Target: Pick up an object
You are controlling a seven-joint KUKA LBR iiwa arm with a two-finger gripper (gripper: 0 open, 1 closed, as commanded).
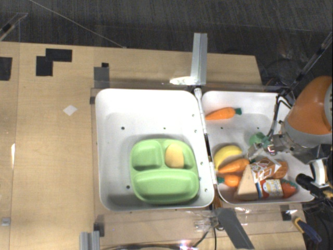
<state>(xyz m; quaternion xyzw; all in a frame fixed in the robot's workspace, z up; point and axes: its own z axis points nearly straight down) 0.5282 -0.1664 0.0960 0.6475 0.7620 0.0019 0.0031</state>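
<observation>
Your gripper (264, 149) sits low in the right bin (250, 113); its state you cannot tell. Just lower-left lies an orange carrot (232, 165), long axis roughly left-right, beside the banana (228, 152).

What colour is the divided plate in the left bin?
Light green divided plate, shown best in the camera view.

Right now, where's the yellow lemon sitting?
In the camera view, the yellow lemon lies in the upper right compartment of the green divided plate, which sits in the left bin.
</observation>
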